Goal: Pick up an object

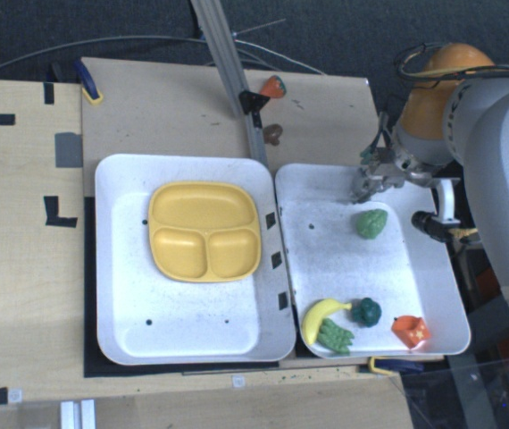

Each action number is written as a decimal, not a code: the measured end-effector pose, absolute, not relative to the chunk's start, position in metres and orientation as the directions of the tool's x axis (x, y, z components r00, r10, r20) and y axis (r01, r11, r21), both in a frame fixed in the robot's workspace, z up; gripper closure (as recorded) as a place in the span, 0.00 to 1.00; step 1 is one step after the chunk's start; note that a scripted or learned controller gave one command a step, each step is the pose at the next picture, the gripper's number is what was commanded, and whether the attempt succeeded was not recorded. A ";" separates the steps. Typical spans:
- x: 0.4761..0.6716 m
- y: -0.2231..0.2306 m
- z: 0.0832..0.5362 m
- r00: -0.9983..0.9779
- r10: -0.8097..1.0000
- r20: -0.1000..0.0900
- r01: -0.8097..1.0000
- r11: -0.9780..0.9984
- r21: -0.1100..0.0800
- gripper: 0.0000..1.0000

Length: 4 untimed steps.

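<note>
Knobbly green object (371,222) lies in the right bin (433,266); fingers (368,186) above, grip state unclear.

Arm (491,150) cut by right edge

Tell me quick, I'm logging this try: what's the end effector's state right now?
End effector: fingers cannot be told; it sits at the back of the right bin, just above the green lump, with nothing visibly held.
</note>
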State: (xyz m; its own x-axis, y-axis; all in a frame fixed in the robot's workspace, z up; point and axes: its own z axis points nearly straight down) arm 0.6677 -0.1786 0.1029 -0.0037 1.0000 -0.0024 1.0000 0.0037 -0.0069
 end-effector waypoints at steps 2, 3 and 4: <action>0.664 -0.168 0.194 -0.002 1.000 0.000 1.000 0.002 0.004 1.00; 0.664 -0.167 0.212 -0.002 1.000 0.001 1.000 0.002 0.001 1.00; 0.646 -0.111 0.205 -0.006 1.000 0.002 1.000 0.006 -0.003 1.00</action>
State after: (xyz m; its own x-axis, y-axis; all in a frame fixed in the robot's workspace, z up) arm 0.6458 -0.1108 0.2052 -0.0058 1.0000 0.0018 1.0000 0.0058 -0.0031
